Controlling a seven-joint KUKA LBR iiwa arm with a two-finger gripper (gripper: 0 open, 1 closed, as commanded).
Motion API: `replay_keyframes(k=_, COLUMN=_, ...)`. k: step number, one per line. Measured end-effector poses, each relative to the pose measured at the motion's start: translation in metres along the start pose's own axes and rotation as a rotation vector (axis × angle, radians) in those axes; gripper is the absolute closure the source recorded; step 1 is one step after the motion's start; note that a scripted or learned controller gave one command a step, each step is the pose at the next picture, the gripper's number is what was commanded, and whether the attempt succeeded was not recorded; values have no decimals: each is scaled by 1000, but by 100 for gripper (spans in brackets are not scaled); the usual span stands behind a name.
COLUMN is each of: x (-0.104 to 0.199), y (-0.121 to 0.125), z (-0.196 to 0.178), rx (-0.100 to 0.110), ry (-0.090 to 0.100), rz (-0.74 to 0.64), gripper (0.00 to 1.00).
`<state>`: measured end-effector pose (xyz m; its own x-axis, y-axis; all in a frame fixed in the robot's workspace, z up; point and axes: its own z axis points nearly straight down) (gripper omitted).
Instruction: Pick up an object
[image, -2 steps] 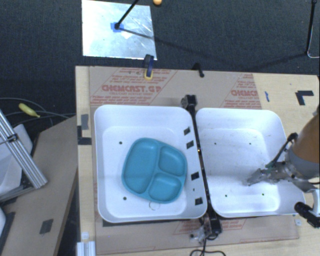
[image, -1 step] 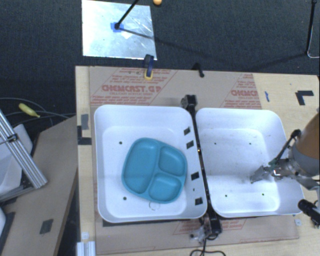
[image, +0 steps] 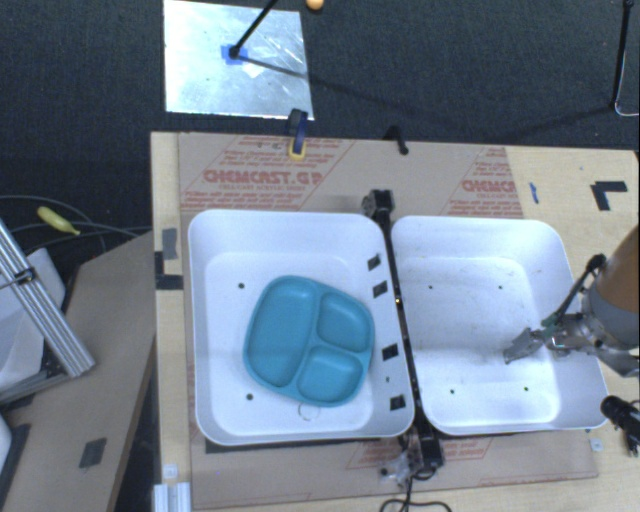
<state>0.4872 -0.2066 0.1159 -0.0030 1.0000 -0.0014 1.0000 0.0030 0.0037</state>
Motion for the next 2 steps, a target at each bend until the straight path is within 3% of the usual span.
replay_keyframes(k=1, x=1, y=-1, z=33, rx=4, ry=1, rz=2, gripper=0)
replay_keyframes(k=2, x=0, y=0, z=16, rx=0, ry=0, rz=0, gripper=0)
